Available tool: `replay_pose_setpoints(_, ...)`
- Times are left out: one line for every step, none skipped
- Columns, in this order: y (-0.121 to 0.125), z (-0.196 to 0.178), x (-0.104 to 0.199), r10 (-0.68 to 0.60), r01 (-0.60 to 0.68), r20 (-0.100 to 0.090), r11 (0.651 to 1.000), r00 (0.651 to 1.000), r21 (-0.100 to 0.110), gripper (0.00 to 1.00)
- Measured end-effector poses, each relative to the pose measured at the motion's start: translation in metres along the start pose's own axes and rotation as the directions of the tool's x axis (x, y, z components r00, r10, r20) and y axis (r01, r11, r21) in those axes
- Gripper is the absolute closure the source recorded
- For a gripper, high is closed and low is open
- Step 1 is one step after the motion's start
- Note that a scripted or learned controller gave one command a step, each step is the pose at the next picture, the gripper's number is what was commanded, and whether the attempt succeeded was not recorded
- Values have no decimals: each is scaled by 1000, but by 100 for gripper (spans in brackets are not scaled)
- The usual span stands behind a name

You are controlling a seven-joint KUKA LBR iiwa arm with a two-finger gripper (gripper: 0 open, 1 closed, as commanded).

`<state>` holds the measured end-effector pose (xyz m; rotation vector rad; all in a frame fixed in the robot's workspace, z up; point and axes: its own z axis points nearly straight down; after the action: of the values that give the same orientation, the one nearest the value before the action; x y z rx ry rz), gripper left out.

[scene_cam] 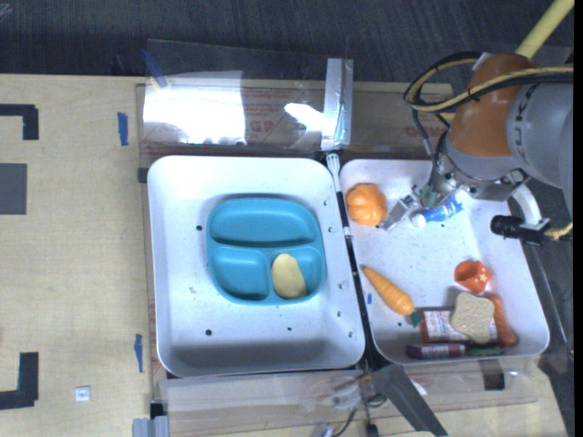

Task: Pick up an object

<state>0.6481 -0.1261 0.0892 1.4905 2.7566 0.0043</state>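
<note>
1. Left bin: holds a blue divided tray; a yellow lemon lies in the tray's lower right compartment.
2. Right bin: an orange lies at its upper left, just beside the dividing wall.
3. Gripper: low over the right bin's upper part, its tips just beside the orange, which sits at the gripper's 9 o'clock; whether the tips touch it, or are open or closed, cannot be told.
4. Carrot: at the gripper's 6 o'clock, lying aslant.
5. Bread slice: lower right, resting on a dark bottle.
6. Small red-orange item: at the bread's 12 o'clock.
</note>
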Motion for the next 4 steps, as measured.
replay_pose_setpoints(23,4,5,156,-156,-3,988,988,16,0)
replay_pose_setpoints(28,-10,4,152,-153,3,988,988,2,100)
replay_pose_setpoints(-13,3,-55,46,-46,1,999,999,2,100)
replay_pose_setpoints(23,-86,-5,41,-41,2,999,999,-5,100)
